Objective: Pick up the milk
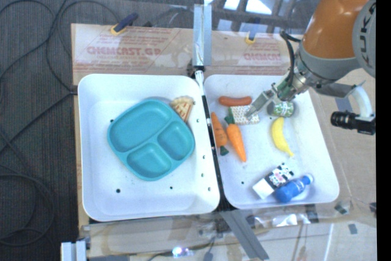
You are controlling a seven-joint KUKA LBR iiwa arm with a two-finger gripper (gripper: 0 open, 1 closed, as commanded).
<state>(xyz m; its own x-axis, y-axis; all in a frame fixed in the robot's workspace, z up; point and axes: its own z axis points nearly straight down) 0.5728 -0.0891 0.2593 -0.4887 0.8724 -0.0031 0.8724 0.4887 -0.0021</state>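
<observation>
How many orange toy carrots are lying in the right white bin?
2: both orange toy carrots lie side by side at the left side of the right white bin, one against its left wall, the other beside it.

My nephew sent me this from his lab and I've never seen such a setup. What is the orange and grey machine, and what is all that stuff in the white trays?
It is a robot arm reaching in from the right, filmed by one camera above the bench. Its gripper hangs low over the right bin, near a sausage; I can't tell whether it grips anything. That bin also holds toy carrots, a banana, a blue bottle and the small milk carton it is meant to pick up. The left bin holds a blue divided plate and a pizza slice.
</observation>
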